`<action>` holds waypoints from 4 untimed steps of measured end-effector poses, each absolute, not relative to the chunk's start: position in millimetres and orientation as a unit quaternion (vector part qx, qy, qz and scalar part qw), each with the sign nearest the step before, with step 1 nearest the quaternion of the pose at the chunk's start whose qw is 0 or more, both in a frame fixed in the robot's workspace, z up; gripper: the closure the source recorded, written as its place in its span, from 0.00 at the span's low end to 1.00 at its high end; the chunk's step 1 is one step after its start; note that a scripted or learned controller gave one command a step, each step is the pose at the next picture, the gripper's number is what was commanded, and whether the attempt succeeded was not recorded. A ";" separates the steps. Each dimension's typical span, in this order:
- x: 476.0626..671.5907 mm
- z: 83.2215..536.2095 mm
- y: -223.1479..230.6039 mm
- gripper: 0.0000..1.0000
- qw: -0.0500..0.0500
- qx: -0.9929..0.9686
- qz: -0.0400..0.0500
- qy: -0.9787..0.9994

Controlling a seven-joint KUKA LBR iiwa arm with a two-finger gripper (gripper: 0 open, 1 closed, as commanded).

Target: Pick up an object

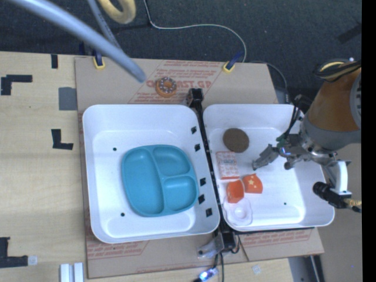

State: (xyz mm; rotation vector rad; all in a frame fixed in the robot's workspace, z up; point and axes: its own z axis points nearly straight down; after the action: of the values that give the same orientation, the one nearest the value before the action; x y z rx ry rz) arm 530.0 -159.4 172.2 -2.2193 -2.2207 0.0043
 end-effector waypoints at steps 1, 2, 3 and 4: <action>519.6 123.0 -156.9 0.00 0.003 -0.707 0.002 -0.707; 521.2 135.3 -155.9 1.00 0.002 -0.706 0.001 -0.708; 521.8 193.3 -147.5 1.00 -0.002 -0.706 -0.001 -0.708; 520.8 238.8 -155.5 1.00 -0.001 -0.706 0.000 -0.708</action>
State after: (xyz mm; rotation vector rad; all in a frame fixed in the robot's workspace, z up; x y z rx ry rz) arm 520.8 -155.5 238.8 -2.2201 -2.2244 -0.0009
